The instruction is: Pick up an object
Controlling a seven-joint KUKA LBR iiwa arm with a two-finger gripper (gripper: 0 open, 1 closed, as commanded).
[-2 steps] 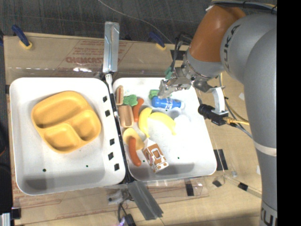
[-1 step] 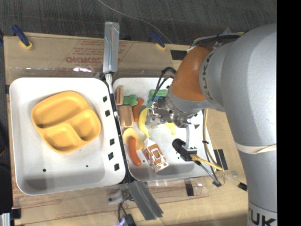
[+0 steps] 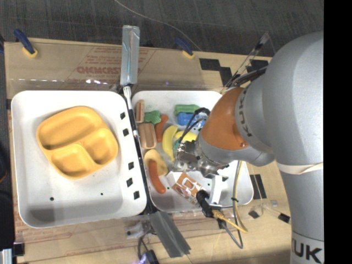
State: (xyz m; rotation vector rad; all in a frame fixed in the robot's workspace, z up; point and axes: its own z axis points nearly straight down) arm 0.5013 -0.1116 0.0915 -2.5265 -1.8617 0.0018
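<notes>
While the arm (image 3: 275, 114) reaches in from the right and bends down over the right bin (image 3: 245, 188), we see its orange band (image 3: 228, 122) hanging above the bin's middle. Below the band, the gripper (image 3: 187, 159) sits low among the toys, but the wrist hides its tips, so we cannot tell how it stands or whether anything is caught in it.

We count several play-food pieces in the right bin. A yellow banana (image 3: 169, 140) lies just left of the gripper, curving along the bin's length. Next to it, toward the divider, a hot dog in a bun (image 3: 147, 135) lies lengthwise, and a thin brown stick-like piece (image 3: 139, 112) sits above it near the top left corner. A small green piece (image 3: 152, 116) and an orange carrot-like piece (image 3: 160, 131) lie between these and the banana. A green and blue item (image 3: 187, 114) rests near the top wall, partly under the cables. Lower down, a second sausage in a bun (image 3: 156, 172) lies by the divider, and an orange and white patterned piece (image 3: 186, 187) sits just below the gripper.

We see the left bin (image 3: 33, 202) holding a yellow divided tray (image 3: 77, 141), tilted slightly. Both bins rest on the tabletop (image 3: 264, 202).
</notes>
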